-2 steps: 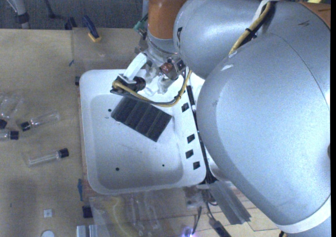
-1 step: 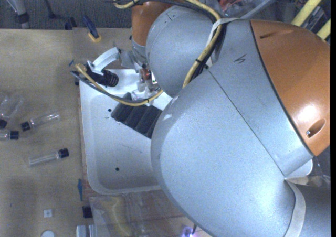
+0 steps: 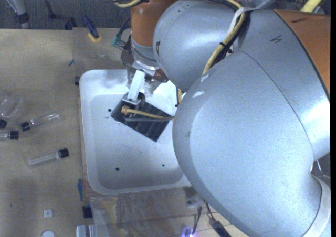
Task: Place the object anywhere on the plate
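Observation:
A black, ribbed rectangular plate (image 3: 150, 126) lies tilted in the upper part of the left white bin (image 3: 105, 170). A thin yellow stick (image 3: 152, 115) rests across the plate's top, roughly level. My gripper (image 3: 133, 93) reaches down from the orange wrist (image 3: 149, 0) and ends just above the stick's left end, at the plate's upper left corner. I cannot make out whether it touches the stick. The plate's right edge disappears under the arm.
The bulky grey arm (image 3: 247, 105) covers the right half of the scene, including the right bin. Clear vials with black caps (image 3: 48, 156) lie on the wooden bench (image 3: 37, 73) left of the bin. A blue clip (image 3: 93, 33) sits near the back.

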Controlling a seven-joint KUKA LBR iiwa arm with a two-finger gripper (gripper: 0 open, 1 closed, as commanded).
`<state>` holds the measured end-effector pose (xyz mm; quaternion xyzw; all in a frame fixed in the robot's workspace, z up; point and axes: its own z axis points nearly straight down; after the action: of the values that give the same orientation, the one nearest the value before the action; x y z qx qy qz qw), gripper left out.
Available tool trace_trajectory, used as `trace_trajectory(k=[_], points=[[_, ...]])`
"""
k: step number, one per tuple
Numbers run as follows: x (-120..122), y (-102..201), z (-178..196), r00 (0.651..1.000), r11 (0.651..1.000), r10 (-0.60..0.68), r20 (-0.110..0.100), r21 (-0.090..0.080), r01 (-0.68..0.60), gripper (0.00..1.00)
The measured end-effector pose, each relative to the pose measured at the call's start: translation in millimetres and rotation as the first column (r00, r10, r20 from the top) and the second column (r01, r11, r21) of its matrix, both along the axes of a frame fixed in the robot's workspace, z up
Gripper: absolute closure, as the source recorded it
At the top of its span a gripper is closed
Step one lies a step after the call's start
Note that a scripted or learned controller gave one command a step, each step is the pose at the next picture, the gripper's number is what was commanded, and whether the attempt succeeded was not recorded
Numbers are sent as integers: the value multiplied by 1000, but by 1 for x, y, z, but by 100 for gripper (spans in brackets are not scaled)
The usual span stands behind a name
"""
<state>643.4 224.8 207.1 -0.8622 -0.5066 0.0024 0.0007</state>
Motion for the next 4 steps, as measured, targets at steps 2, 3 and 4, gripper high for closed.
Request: trace_trajectory(k=[2, 3, 4], points=[[12, 1, 34, 978, 978, 207, 3, 0, -207, 100], [21, 1, -63, 973, 973, -230, -1, -1, 230, 100], [18, -10, -12, 915, 915, 402, 2, 1, -402, 100]])
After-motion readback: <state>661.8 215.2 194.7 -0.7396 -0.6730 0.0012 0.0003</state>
